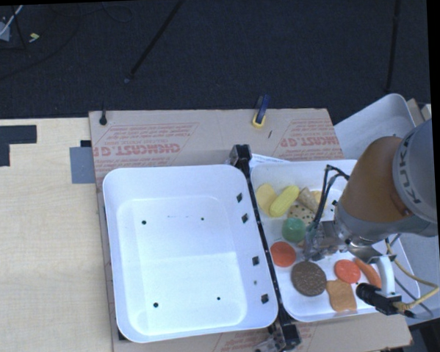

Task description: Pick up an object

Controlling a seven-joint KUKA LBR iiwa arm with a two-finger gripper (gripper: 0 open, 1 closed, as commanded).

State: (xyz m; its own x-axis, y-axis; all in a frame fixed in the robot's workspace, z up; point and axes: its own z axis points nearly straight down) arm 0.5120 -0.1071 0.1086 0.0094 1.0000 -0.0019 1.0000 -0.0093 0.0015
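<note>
The right bin (315, 315) holds several small toy foods. Two yellow pieces (276, 199) lie at its far left, with a speckled beige piece (307, 202) beside them. A green ball (293, 228) sits in the middle, and just below it are a red-orange disc (283, 253) and a brown round cookie (308, 278). An orange-red piece (348, 271) and an orange slab (342, 296) lie near the front. My gripper (316, 241) is low inside this bin, just right of the green ball and above the brown cookie. The grey and orange arm hides the bin's right part.
The left bin (119, 214) stands alongside, split from the right one by a black divider rail (254, 236). Both bins rest on a cardboard sheet (167, 141). A blue and yellow clamp (260, 112) sits at the cardboard's far edge. Cables trail by the arm at the front right.
</note>
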